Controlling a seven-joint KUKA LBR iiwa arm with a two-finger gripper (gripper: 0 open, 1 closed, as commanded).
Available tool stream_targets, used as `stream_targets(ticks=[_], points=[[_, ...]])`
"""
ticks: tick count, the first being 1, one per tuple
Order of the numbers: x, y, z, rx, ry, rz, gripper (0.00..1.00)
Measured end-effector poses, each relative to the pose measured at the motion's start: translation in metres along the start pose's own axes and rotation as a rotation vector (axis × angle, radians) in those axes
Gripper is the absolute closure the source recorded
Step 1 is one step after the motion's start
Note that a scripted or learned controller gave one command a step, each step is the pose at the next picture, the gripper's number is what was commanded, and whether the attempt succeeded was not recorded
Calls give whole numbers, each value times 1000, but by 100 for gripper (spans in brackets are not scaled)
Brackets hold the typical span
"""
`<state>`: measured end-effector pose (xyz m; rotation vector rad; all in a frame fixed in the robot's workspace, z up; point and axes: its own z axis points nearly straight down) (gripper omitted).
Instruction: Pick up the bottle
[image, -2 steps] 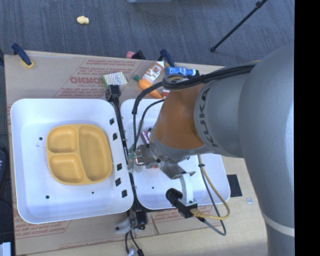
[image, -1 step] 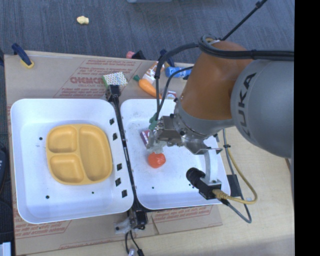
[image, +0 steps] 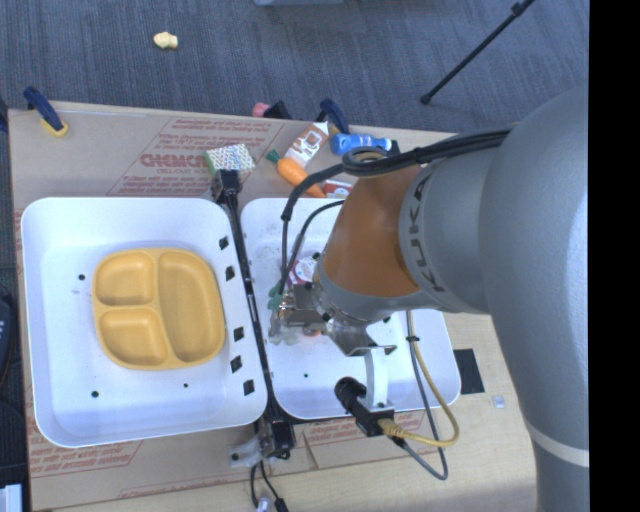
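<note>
The arm hangs low over the right bin (image: 300, 400) at frame centre, presumably to reach inside, its pincer (image: 292, 312) hidden (released or clenched, I cannot tell), while the bottle (image: 303, 151) lies outside on the table (image: 120, 150), upper centre.

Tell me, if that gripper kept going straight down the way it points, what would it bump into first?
Most likely the white floor of the right bin. The gripper points down into that bin near its left wall. Small items seem to sit right under it, too hidden by the arm to identify, so one might be touched first.
</note>
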<state>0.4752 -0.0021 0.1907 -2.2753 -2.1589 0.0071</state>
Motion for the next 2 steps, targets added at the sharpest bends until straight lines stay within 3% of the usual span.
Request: stream_targets(ticks=[1, 2], points=[[-47, 3, -86, -6, -3, -463, 100], [1, 0, 0, -2, -1, -693, 100]])
